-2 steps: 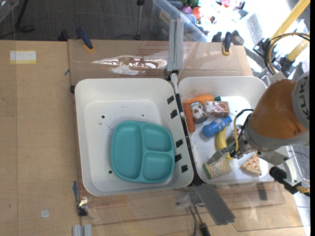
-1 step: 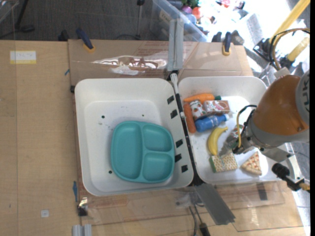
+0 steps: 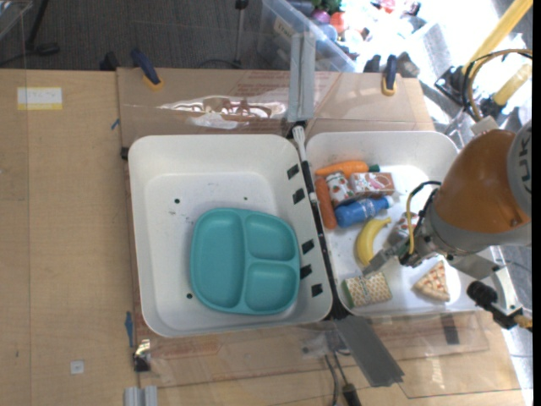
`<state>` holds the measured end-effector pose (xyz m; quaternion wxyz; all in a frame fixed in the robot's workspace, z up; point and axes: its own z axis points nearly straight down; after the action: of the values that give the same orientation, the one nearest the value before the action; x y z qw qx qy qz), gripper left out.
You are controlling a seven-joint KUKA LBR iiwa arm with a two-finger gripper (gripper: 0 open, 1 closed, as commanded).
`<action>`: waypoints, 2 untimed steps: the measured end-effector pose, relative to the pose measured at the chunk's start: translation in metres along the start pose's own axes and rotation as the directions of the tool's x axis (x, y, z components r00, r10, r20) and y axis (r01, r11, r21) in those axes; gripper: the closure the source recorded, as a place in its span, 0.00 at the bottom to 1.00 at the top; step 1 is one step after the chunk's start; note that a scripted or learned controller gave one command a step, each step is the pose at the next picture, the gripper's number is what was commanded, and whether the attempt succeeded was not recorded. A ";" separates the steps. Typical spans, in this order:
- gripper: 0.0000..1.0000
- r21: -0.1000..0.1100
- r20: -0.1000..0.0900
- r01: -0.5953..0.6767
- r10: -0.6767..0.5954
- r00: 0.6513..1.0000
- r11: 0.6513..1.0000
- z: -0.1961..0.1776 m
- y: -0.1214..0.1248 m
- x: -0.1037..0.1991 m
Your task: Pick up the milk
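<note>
My claw (image 3: 390, 256) hangs low by the banana (image 3: 369, 238) | maybe open, I cannot tell | milk (image 3: 362, 185) lies behind, untouched.

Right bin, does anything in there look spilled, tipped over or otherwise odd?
Nothing looks spilled or broken. The items in the right bin simply lie jumbled: the milk and blue bottle on their sides, banana and pizza slice loose nearby.
</note>
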<state>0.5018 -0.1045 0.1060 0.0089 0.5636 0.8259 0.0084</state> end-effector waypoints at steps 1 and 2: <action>0.00 0.020 -0.004 0.054 -0.054 0.999 0.998 -0.020 0.097 -0.084; 0.00 0.019 -0.001 0.031 -0.031 1.000 0.999 0.016 0.156 -0.062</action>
<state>0.6696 -0.1054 0.0942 0.0037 0.5510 0.8345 0.0007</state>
